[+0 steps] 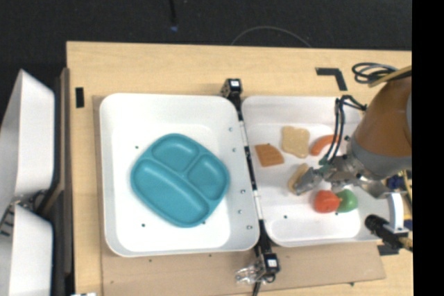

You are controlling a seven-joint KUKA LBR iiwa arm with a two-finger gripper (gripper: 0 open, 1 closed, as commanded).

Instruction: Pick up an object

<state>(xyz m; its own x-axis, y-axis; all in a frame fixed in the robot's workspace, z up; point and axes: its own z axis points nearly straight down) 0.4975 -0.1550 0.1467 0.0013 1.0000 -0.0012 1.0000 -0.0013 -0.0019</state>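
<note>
Where the claw [310,180] hovers, a red tomato [326,202] lies just beside.

The divided plate [180,179] is teal in its white bin [118,149]. Right of the plate lie a brown slice [269,154], a beige piece [296,141], a red ball [325,202] and a green ball [347,201].

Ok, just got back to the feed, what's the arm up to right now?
The gripper is down in the right bin, among the food items, at a small tan piece. I can't tell whether it has hold of it. A red and green item lies just below it, with a brown slice and a pale slice nearby. The left bin holds a teal divided plate.
</note>
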